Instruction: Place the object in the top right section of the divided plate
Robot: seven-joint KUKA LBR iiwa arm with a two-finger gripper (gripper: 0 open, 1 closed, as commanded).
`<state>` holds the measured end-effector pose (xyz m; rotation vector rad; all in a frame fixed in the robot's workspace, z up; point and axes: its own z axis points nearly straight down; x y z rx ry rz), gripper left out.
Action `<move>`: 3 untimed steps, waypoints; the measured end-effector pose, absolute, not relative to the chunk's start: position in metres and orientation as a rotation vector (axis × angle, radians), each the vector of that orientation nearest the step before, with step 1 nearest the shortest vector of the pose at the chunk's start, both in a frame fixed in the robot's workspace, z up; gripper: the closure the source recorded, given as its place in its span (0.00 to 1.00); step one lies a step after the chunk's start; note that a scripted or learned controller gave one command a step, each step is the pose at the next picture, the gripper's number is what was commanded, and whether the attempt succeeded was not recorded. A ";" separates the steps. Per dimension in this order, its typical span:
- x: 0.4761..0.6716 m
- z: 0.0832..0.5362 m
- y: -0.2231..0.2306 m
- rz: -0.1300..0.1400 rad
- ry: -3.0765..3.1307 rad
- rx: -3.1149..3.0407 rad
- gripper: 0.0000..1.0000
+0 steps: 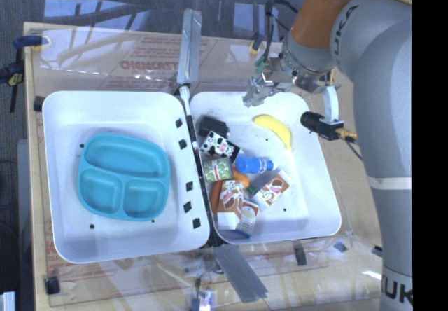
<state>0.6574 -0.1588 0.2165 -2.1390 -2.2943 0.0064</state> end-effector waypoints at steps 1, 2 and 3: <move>0.592 0.123 -0.130 -0.009 -2.305 -2.148 1.00; 0.549 0.167 -0.212 0.005 -2.238 -2.199 1.00; 0.497 0.113 -0.197 -0.013 -2.225 -2.240 1.00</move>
